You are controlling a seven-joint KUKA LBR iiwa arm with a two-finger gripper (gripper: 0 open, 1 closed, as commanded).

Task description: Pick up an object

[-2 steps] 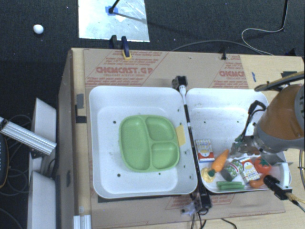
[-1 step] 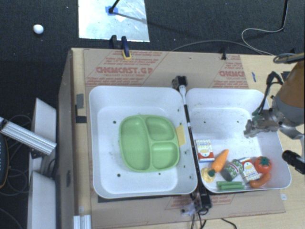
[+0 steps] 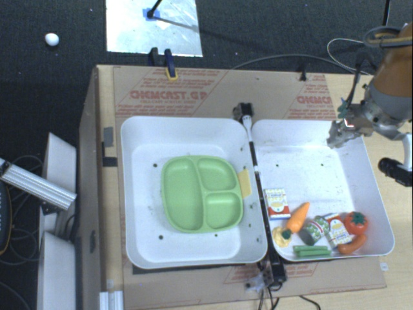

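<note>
Several toys crowd right bin (image 3: 361, 173) near corner; carrot (image 3: 297, 217) likely light, rigid, smooth; grip across mid-body. Gripper (image 3: 340, 134) hovers over far rim, well apart; jaws' state indiscernible.

Open floor across the right bin's (image 3: 303, 160) upper half; toys (image 3: 319, 228) crowded along its near edge; green plate (image 3: 200, 192) filling the left bin (image 3: 139, 154).
</note>
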